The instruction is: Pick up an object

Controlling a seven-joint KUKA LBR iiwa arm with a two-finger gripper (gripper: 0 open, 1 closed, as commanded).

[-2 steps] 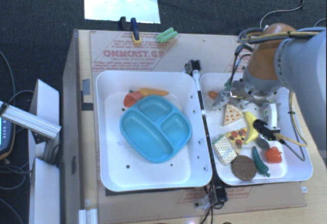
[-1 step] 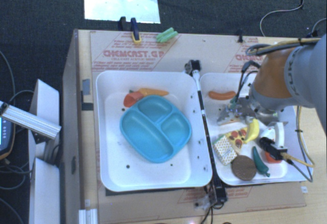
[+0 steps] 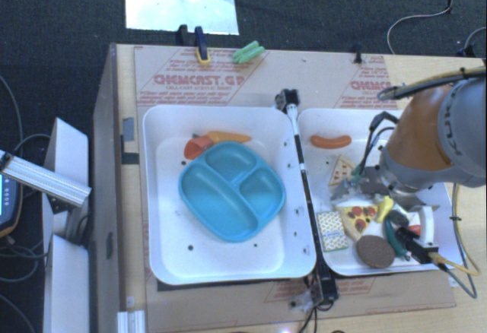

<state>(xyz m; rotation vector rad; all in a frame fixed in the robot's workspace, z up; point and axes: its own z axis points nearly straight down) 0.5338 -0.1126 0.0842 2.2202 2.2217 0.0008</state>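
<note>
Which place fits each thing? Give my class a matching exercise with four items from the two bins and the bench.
Things:
1 blue divided plate
2 hot dog
3 brown round disc
4 green object

Places:
A far part of right bin
B left bin
C on the bench behind the bins
D near edge of right bin

Pairs: 1-B, 2-A, 3-D, 4-C

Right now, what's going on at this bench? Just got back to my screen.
The grey and orange arm reaches in over the right bin, its wrist low above a clutter of toy food: a hot dog, a cheese wedge, a pizza slice and a brown round cookie. I can't tell whether anything is gripped. In the left bin, a blue divided plate lies beside an orange carrot-like piece.
</note>
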